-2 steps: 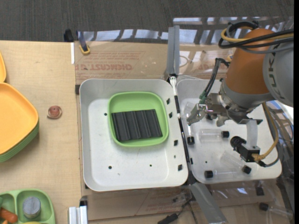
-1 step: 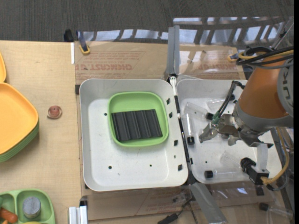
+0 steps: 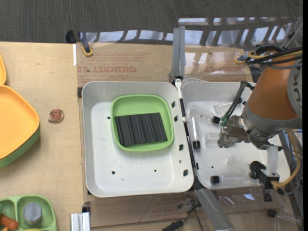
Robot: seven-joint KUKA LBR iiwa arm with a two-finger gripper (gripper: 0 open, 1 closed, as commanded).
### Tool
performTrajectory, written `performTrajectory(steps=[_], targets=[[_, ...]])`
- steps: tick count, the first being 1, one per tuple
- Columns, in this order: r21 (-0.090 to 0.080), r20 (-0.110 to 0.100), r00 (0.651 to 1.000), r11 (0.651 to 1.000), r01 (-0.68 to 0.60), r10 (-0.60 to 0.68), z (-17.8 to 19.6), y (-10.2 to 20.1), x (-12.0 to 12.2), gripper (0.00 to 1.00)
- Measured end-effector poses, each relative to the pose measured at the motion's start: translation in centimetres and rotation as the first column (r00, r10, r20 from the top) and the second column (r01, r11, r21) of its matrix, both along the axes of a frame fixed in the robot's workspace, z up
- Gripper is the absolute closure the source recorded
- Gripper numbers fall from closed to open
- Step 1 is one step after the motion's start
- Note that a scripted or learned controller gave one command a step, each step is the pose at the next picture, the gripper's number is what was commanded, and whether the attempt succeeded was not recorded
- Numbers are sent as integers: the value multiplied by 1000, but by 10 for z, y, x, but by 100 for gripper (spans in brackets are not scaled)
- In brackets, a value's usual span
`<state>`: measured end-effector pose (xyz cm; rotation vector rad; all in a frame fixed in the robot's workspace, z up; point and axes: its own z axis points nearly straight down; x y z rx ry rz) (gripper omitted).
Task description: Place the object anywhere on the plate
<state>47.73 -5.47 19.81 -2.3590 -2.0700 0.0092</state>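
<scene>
We see the dark ridged object (image 3: 140,129) lying on the green plate (image 3: 166,110), well left of our gripper (image 3: 225,139); its grip state we cannot tell.

Desk (image 3: 43,177): pale wood surface, spreading left of the two bins.
Yellow plates (image 3: 14,126): a stack at the left edge, partly cut off by the frame.
Small red knob (image 3: 56,115): sits alone on the wood, between the yellow stack and the left bin.
Divided green tray (image 3: 26,214): bottom-left corner, holding a grey round piece (image 3: 32,212) and something orange.
Cardboard sheet (image 3: 125,64): brown, with mirrored red lettering, lies behind the bins.
Floor (image 3: 144,8): dark grey carpet beyond.
</scene>
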Motion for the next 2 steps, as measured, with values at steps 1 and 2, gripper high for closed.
performTrajectory(steps=[1, 2], targets=[[1, 3, 997, 997, -72, 72, -8, 18, 0, 100], [1, 3, 992, 992, -126, 126, -8, 34, 0, 100]])
